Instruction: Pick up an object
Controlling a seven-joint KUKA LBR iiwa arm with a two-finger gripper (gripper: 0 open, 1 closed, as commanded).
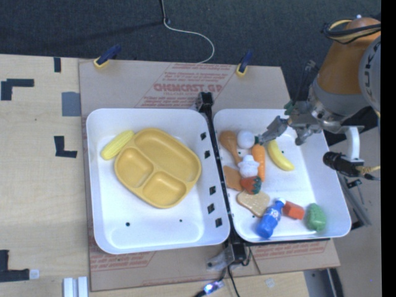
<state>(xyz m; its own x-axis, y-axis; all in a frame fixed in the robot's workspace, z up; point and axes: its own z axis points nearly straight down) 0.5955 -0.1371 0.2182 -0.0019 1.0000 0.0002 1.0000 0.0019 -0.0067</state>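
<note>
**Gripper over the right bin, nothing between its fingers**

Gripper hanging above the upper part of the right bin, reaching in from the right below the grey arm with its orange band. Fingers spread apart, one dark finger slanting down-left toward the toys, the other nearer the wrist; no object pinched between them, as far as the slanted view allows.

Yellow banana lying just below the gripper, close to the left fingertip but apparently apart from it. Orange carrot just left of the banana, beside a small white piece and a second white piece higher up. Tan drumstick shape at the bin's upper left. Lower down: red piece, toast-like slice, blue bottle, small orange-red piece, green piece in the lower right corner.

Left bin holding a yellow divided plate, tilted diagonally, with a yellow corn cob touching its upper-left edge
</note>
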